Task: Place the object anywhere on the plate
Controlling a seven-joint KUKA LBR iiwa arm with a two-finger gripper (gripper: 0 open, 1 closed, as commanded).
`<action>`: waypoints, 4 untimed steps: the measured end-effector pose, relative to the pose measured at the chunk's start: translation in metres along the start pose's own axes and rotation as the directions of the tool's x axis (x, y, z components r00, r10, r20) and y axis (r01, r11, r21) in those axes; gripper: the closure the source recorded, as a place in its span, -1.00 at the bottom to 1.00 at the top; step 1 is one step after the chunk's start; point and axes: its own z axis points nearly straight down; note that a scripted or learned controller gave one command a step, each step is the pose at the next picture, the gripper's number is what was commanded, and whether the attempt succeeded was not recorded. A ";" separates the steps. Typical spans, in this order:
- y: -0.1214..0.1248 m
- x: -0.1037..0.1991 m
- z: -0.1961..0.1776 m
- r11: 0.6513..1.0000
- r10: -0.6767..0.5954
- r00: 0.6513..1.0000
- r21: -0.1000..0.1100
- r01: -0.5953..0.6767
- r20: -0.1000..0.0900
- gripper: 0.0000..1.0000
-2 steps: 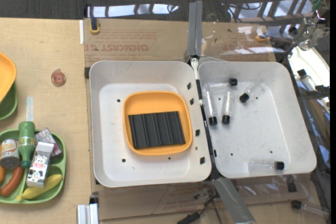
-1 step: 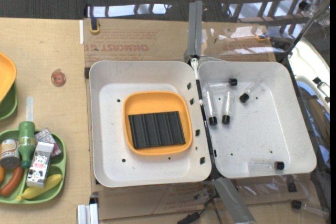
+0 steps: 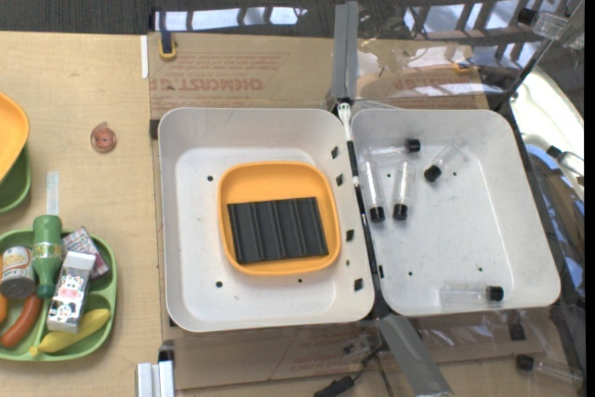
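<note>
An orange plate lies in the middle of the left white bin. A dark grey ribbed block rests flat on the plate and covers most of its centre. In the right white bin lie several clear tubes with black caps. Two of them lie side by side near the bin's left wall. Another lies above them, one sits toward the middle, and one lies by the front edge.
Left of the bins, a green tray holds toy food and a small bottle. An orange bowl and a small pink item sit on the wooden bench. Cardboard lies behind the bins.
</note>
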 end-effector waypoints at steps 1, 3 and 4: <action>0.000 0.000 0.000 0.924 -0.383 0.924 -0.001 0.383 0.000 1.00; -0.035 0.025 0.074 0.542 -0.840 0.542 -0.001 0.840 0.006 1.00; 0.000 -0.001 0.005 0.388 -0.922 0.388 -0.001 0.922 0.006 1.00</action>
